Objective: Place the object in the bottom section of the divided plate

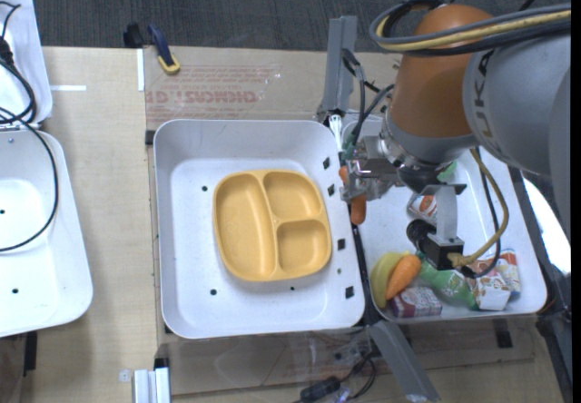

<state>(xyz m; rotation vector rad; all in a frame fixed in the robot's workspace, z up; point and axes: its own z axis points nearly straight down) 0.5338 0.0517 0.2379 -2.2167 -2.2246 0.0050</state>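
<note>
Camera view: carry under way, plate (271, 225) bare.
You see the gripper (356, 192) at the wall between the 2 bins, fingers closed on a small orange-red object (358, 209); moving over the plate's bottom section and releasing remain.

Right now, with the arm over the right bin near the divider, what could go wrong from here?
1. A small orange-red item hangs below the gripper right at the rim between the bins; whether it is firmly held is unclear, so it may drop short.
2. The divided plate has three sections; a release may land in the wrong one.
3. The cables hang over the toy food pile and might snag.
</note>
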